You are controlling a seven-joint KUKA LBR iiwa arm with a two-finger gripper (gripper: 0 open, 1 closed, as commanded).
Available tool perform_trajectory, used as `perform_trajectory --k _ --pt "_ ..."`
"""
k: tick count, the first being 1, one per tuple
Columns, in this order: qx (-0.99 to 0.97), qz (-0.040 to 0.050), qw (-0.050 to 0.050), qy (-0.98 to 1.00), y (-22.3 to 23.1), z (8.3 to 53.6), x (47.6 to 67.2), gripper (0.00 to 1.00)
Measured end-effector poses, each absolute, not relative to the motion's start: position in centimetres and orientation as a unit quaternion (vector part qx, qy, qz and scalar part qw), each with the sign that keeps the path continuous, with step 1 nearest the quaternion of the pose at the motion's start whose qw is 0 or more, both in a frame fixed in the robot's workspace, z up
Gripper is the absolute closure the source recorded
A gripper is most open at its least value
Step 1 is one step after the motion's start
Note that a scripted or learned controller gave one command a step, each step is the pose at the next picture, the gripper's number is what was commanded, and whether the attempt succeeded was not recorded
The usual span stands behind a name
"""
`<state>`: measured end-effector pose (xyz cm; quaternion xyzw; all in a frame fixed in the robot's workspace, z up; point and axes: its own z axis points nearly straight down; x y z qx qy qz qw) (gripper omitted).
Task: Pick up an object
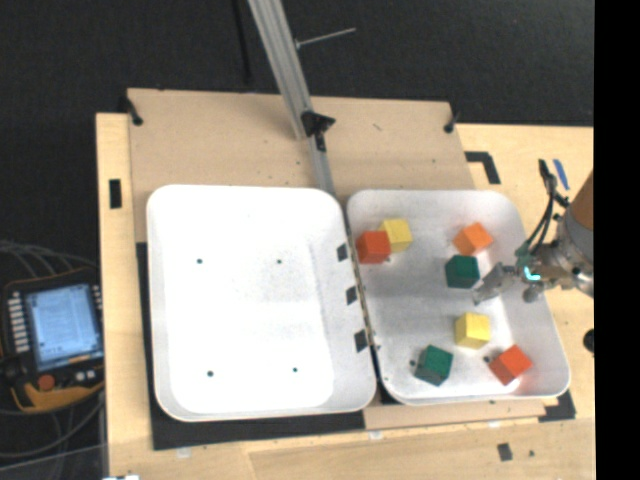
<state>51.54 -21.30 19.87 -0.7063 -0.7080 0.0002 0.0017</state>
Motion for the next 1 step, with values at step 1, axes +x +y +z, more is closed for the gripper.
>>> perform_trajectory --k 1 --pt "-0.706 -0.0008 0.000 -0.708 -21.29 20.08 51.64 0.00"
